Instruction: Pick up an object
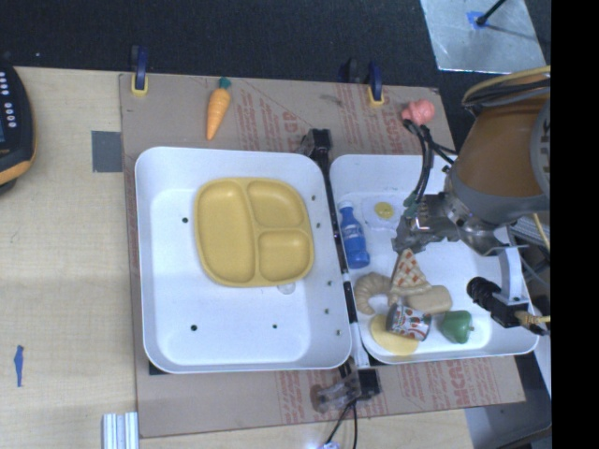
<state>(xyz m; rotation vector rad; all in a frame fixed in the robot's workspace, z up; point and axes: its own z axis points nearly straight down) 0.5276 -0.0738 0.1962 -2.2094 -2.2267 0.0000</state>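
I had the arm [501, 162] reaching in from the right, low over the right bin [374, 171], with the pincer [416, 232] down among the clutter there. From my view the metal at its tip was too tangled with cables for me to tell whether it was spread or pressed together, and I saw nothing clearly between its tips.

The things worth picking were bunched in the near half of that bin: a pizza slice [408, 272] just below the pincer, a bread roll [372, 289] beside it, a small printed can [408, 322] lying on something yellow [388, 340], and a green pepper [456, 325] to their right. A blue bottle [352, 237] lay along the bin's left wall. I judged the pizza slice the likeliest target, being nearest the tip.

The left bin [168, 335] held a yellow divided plate [253, 229], well apart from the arm. A toy carrot [217, 108] lay on the table beyond the bins, out of play.

With things packed so close, I expected a grab might nudge neighbours.
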